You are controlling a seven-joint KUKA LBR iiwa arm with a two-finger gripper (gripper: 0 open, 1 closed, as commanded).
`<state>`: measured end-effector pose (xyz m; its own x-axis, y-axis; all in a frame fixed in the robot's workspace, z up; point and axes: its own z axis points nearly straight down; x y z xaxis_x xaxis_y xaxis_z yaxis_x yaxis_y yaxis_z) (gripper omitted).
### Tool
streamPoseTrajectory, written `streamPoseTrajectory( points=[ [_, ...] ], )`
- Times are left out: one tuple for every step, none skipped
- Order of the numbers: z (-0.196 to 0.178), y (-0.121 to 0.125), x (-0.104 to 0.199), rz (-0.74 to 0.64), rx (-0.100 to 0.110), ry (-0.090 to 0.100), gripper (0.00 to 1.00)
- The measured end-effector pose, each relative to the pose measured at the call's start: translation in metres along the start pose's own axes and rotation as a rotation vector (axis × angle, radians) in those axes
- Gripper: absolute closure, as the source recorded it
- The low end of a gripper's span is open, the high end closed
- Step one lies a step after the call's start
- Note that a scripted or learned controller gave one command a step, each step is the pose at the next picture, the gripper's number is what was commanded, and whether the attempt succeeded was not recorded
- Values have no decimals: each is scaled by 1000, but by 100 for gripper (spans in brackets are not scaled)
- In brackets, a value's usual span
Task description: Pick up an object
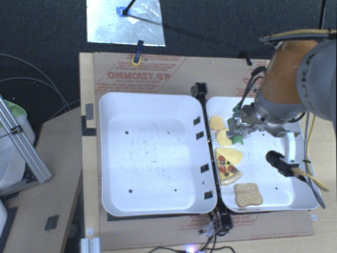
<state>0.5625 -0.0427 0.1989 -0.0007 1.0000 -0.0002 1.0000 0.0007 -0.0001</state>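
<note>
The gripper (236, 129) hung low inside the right bin (266, 175), above and just right of the pizza slice (227, 167). The step in hand looked like the reach down to a target. How far the gripper was open could not be told, nor whether it had hold of anything. A small green piece (238, 139) lay right at its tip, above the pizza slice. Two yellow pieces (217, 123) sat above and left of the slice, and a cracker (248, 194) lay below it. The next move probably called for closing squarely on the green piece, clear of the yellow pieces, then a straight lift.
</note>
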Motion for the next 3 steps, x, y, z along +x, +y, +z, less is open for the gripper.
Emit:
streamPoseTrajectory(
  points=[
    [-11,1,0,-4,-3,0,100],
    [-31,-6,10,-4,-2,1,100],
    [-18,-26,9,-1,-1,0,100]
  ],
)
